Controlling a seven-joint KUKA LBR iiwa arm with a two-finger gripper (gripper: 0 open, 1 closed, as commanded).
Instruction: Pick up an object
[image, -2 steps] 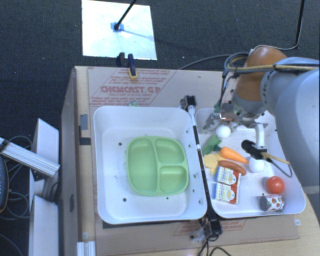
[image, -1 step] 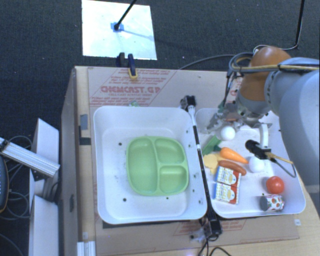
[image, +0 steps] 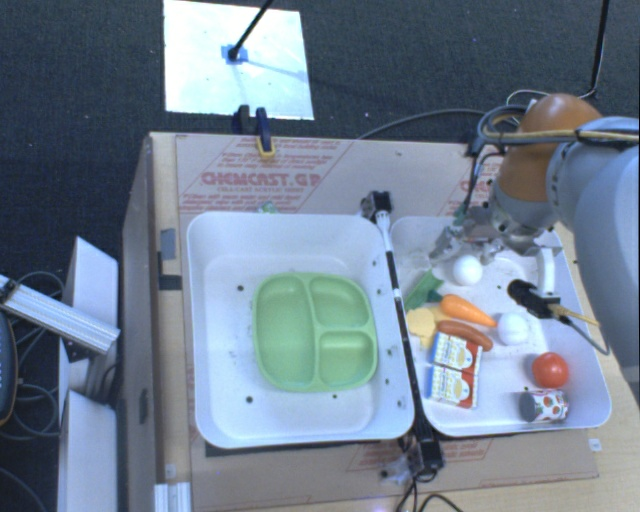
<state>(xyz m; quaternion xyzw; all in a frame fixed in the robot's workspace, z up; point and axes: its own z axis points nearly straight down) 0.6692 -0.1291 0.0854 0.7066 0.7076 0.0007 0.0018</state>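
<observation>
Two shallow white bins are set side by side on the bench. A green divided plate (image: 315, 332) is seen lying flat in the left bin (image: 215, 300). In the right bin (image: 590, 400), a white egg (image: 467, 270) is found just under the gripper (image: 470, 248), which is lowered at the bin's far left part; whether its fingers are spread or closed cannot be told, and nothing is seen held between them. Near the egg a carrot (image: 468, 310) is laid, with a sausage (image: 464, 333) just beside it and a second white ball (image: 512, 327) at its right. Two small juice cartons (image: 452, 370) are placed nearer the front, with a tomato (image: 549, 370) and a small can (image: 543, 405) towards the right corner.
</observation>
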